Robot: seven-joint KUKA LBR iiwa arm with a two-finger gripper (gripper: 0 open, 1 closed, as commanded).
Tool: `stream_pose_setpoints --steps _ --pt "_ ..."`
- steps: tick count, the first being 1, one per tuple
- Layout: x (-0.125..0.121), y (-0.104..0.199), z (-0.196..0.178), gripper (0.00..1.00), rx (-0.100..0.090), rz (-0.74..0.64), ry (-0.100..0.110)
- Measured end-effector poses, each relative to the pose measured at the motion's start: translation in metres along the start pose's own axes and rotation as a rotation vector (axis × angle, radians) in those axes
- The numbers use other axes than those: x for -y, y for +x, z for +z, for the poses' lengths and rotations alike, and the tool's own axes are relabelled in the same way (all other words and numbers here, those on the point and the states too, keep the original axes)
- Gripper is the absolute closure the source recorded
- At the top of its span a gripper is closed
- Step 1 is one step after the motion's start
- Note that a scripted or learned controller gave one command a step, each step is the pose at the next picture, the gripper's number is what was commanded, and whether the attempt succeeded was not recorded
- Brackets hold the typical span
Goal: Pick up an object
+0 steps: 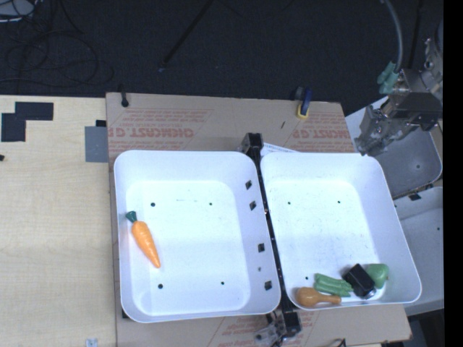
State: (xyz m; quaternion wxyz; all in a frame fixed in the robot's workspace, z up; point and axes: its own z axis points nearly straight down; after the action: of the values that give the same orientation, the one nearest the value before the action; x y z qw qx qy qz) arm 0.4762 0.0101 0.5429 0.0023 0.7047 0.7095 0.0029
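Hand parked off bins, grip unclear

Hand [375, 132] sits past right bin [329, 166] far corner; open/shut can't tell. Well below it, near corner: orange gourd [315, 297], green pods [333, 285], black block [359, 280], green piece [377, 272]. Far across, left bin [181, 166]: carrot [145, 241]. Cardboard [217, 125] print upside down, not clearly legible.

You see: bins [184, 168] smooth glossy white plastic | under bins: matt printed cardboard [217, 125] | left of bins: pale wood-grain benchtop [51, 215]

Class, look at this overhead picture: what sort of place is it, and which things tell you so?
Probably a robotics lab bench, not a kitchen: two shallow white bins sit on cardboard, a toy carrot lies in the left one, and loose cables trail behind.
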Motion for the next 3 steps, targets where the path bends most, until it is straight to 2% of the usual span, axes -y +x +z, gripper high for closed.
stream_pose_setpoints --steps 1,2,3 --pt "-0.018 -0.027 0.120 1.00 0.003 0.010 0.021" --pt "-0.012 -0.023 -0.001 1.00 0.001 0.005 -0.003" --pt "-0.047 -0.009 0.112 1.00 0.002 0.006 0.021"
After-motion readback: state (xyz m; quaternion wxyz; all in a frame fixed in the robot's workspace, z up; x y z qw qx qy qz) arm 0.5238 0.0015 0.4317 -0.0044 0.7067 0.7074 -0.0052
